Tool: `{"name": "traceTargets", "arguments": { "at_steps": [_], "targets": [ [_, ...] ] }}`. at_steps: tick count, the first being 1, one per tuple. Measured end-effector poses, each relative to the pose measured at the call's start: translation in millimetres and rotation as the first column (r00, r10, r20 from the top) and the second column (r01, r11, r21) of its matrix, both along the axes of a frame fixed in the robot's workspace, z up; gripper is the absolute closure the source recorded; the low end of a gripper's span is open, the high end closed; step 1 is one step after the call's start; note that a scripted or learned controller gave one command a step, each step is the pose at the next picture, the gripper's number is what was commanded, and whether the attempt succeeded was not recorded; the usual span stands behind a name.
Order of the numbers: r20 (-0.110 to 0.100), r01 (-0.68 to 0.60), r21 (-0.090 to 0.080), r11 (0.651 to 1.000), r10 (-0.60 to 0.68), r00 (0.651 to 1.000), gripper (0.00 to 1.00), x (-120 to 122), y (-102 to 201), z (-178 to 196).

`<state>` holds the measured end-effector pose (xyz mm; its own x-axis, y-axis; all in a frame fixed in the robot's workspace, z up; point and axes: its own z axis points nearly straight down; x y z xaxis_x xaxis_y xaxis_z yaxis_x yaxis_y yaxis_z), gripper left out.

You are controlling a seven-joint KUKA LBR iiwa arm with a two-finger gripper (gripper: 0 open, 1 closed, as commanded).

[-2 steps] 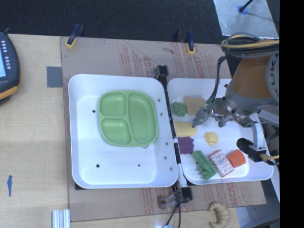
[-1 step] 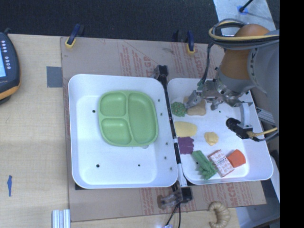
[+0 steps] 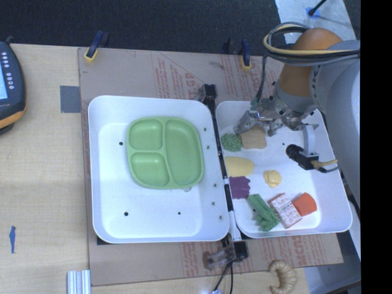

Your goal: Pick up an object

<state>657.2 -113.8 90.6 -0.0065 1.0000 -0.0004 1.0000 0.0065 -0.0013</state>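
Reaching in from the right, grey arm (image 3: 343, 97) bulking large along that edge. Showing the orange band (image 3: 306, 63) above the wrist, ringed by a looping cable. Pointing steeply downward, wrist foreshortened under the band. Hanging the gripper (image 3: 260, 122) low at the far end, metal fingers (image 3: 245, 122) splaying toward the left. Finger gap too blurred to judge.

Light wooden bench (image 3: 37, 182), brown cardboard sheet (image 3: 153, 72) clamped across it, two white bins (image 3: 110, 219) side by side on the cardboard, handheld pendant (image 3: 9, 81) at left edge
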Motion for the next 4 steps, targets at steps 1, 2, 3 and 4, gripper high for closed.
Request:
{"name": "traceTargets", "arguments": {
  "at_steps": [1, 2, 3, 4],
  "targets": [
    [0.001, 0.006, -0.002, 1.000, -0.006, 1.000, 0.00, -1, -32, 2],
    [-0.007, 0.004, 0.002, 1.000, -0.004, 1.000, 0.00, -57, -5, 1],
    [0.004, 0.000, -0.001, 1.000, 0.000, 1.000, 0.00, 2, -25, 2],
    [0.004, -0.002, 0.003, 1.000, 0.002, 1.000, 0.00, -79, 38, 108]
  ]
}}
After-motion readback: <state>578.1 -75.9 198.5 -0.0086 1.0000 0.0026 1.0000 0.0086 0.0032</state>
